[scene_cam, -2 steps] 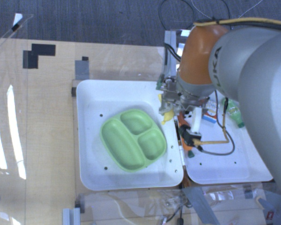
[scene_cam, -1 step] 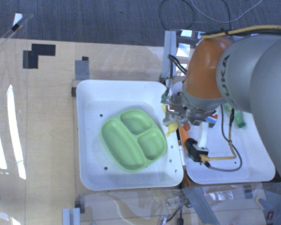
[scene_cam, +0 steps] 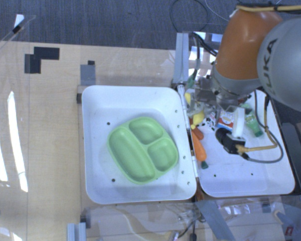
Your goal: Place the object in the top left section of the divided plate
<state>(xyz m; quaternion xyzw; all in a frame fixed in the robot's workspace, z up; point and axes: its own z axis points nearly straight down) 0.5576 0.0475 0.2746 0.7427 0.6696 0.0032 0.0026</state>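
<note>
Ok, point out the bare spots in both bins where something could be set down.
Left bin: bare white floor rings the green plate, widest along the top and the left wall. Right bin: the lower half is bare, below the black cable. Crowded: its upper left, where the carrot, bottle and small items cluster under the arm.

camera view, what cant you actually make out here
- Gripper: hidden in the camera view under the arm's orange band and wrist; whether it is open or shut cannot be told.
- Objects in the right bin: those beside the carrot at the upper left lie partly under the arm, too small and crowded to name.
- Arm: cut off by the top and right edges.
- Green divided plate: fully in view in the left bin.
</note>
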